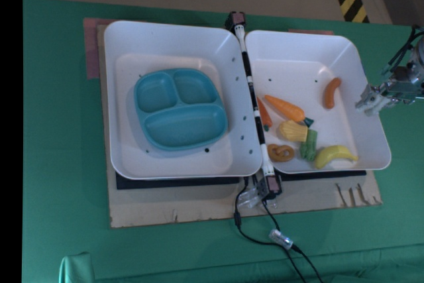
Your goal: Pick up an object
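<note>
The right bin (291,50) holds several toy foods: an orange sausage (331,93) near its right wall, a long carrot (285,107), a smaller carrot (264,113) by the divider, a yellow corn piece (292,131), a green piece (309,144), a yellow banana (334,155) and a brown pretzel (281,153). My gripper (372,103) hangs just outside the bin's right rim, to the right of the sausage, with nothing visible between its fingers.
The left bin (119,43) holds a teal divided plate (180,109). A jointed divider rail (248,83) runs between the bins. Cables (278,238) trail over the green bench in front. Cardboard (165,209) lies under both bins.
</note>
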Action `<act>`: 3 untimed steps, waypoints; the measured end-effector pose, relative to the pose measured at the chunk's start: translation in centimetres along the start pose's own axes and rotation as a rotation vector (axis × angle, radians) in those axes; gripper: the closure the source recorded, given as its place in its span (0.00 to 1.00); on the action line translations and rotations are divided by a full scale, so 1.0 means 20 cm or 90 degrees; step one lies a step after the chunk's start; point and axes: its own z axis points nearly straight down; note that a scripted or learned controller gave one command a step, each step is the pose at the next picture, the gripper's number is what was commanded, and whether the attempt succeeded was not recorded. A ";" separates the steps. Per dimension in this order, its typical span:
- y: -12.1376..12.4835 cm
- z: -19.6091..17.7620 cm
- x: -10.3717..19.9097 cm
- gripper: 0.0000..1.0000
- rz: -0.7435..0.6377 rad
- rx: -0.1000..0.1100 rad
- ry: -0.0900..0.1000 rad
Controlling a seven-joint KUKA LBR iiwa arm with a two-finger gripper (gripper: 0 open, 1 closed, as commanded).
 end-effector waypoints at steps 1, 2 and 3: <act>-0.03 -0.02 0.00 1.00 0.000 0.000 0.000; -0.03 -0.04 0.00 1.00 0.000 0.000 0.000; -0.03 -0.05 0.00 1.00 0.000 0.000 0.000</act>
